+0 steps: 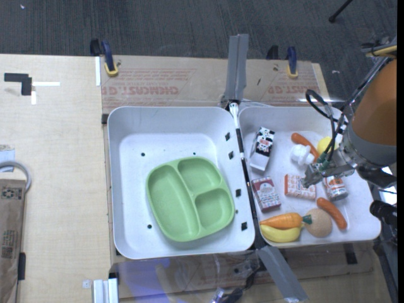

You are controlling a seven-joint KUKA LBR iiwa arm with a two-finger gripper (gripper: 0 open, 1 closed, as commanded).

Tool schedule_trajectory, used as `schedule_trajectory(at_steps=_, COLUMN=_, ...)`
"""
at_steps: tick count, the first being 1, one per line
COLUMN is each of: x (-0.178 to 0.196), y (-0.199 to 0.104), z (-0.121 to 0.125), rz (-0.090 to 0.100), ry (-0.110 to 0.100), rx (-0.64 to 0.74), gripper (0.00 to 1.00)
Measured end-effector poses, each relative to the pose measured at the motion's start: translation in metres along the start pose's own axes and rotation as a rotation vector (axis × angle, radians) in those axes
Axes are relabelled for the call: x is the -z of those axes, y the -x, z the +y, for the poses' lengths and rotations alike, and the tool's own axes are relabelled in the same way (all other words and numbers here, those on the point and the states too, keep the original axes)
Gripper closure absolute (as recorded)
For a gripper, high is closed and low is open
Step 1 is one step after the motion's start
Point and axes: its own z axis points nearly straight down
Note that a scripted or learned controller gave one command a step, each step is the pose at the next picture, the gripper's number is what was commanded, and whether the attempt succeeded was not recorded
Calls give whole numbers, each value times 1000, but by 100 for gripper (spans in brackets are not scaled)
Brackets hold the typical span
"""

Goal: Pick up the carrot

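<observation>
The carrot (282,220), orange with a green stub at its right end, lies near the front edge of the right bin (369,232). It rests just above a yellow banana (281,234). My gripper (315,173) hangs over the middle of that bin, above a flat red packet (298,187). It is about a hand's width behind and to the right of the carrot and is not touching it. The grey arm with its orange band (382,103) comes in from the right.
A milk carton (262,148), red box (267,194), small can (336,189), red sausage (332,212), tan round item (320,225), white item (300,153) and another orange piece (303,141) crowd the right bin. The left bin (126,169) holds a green divided plate (190,197).
</observation>
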Motion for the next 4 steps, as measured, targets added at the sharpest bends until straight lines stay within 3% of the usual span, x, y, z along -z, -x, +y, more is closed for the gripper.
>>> schedule_trajectory(at_steps=1, x=94, y=71, z=-17, rz=-2, ry=2, rx=388, gripper=100)
schedule_trajectory(at_steps=2, x=169, y=121, z=46, rz=-4, ry=4, rx=776, gripper=100)
schedule_trajectory(at_steps=3, x=158, y=132, z=95, rz=-2, ry=4, rx=884, gripper=100)
schedule_trajectory(at_steps=4, x=188, y=167, z=113, rz=-5, ry=6, rx=1277, gripper=100)
